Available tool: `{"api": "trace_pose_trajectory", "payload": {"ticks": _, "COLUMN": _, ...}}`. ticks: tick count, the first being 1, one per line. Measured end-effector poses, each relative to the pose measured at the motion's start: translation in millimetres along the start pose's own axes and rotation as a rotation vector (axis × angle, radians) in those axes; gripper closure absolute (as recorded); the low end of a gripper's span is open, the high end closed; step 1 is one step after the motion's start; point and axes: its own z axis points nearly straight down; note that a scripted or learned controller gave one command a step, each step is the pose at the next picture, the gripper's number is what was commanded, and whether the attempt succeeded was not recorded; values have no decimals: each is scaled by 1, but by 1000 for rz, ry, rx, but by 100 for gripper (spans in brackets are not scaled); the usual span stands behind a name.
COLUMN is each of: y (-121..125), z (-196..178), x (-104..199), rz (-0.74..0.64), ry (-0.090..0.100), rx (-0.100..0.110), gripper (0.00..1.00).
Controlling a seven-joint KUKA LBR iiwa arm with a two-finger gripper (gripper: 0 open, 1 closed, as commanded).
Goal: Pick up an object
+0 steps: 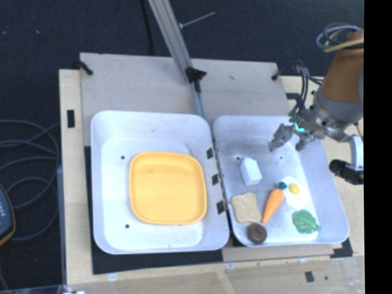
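Cookie [256,232] at rim (tool [290,139] perhaps open)

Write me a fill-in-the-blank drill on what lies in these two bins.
1. The yellow plate lies in the ____ bin.
2. The carrot lies between the toast and the fried ____.
3. The gripper hovers over the ____ bin.
4. The white block lies above the ____ in the picture.

Missing words: left; egg; right; toast
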Motion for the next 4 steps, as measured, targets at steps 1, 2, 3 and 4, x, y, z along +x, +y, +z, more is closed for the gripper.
{"api": "trace_pose_trajectory", "payload": {"ticks": 1, "y": 0, "z": 0, "x": 0, "rz": 0, "ry": 0, "rx": 0, "gripper": 0}}
{"api": "trace_pose_trajectory", "payload": {"ticks": 2, "y": -3, "z": 50, "x": -11, "rz": 2, "ry": 0, "rx": 5, "gripper": 0}}
{"api": "trace_pose_trajectory", "payload": {"ticks": 3, "y": 3, "z": 106, "x": -17, "rz": 1, "ry": -1, "rx": 5, "gripper": 0}}
{"api": "trace_pose_trajectory", "payload": {"ticks": 4, "y": 3, "z": 111, "x": -18, "rz": 1, "ry": -2, "rx": 1, "gripper": 0}}
